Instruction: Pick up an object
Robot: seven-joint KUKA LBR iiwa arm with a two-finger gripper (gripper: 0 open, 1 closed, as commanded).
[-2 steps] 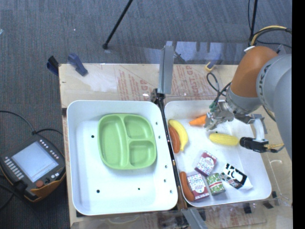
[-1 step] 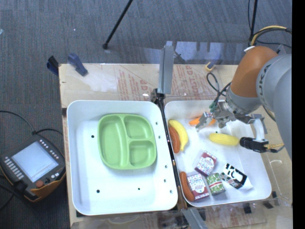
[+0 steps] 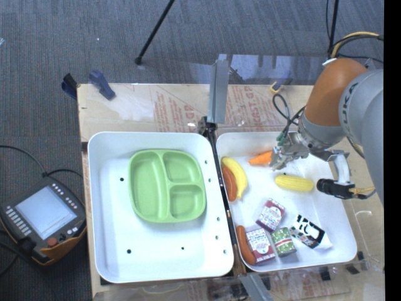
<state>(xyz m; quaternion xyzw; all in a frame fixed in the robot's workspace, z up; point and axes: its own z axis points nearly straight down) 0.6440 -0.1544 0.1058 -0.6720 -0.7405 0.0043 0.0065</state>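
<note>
My gripper [image 3: 279, 158] hangs low over the back of the right bin [image 3: 346, 221], right beside the thick end of an orange carrot [image 3: 259, 160]; whether it touches the carrot I cannot tell. A yellow corn cob [image 3: 294, 183] lies just in front of the gripper. To the left are a banana [image 3: 238, 171] and a brown sausage [image 3: 230, 185] against the bin's left wall. At the bin's front lie a red carton [image 3: 270, 214], a red box [image 3: 259, 244], a green box [image 3: 284, 242], a black-and-white packet [image 3: 309, 231] and another sausage [image 3: 243, 243].
The left bin [image 3: 109, 231] holds a green divided plate [image 3: 168, 184]. A grey upright post [image 3: 218, 96] stands behind the seam between the bins. A teach pendant [image 3: 41, 217] lies on the floor at the left. The arm's grey and orange body [image 3: 341, 99] overhangs the right bin's back corner.
</note>
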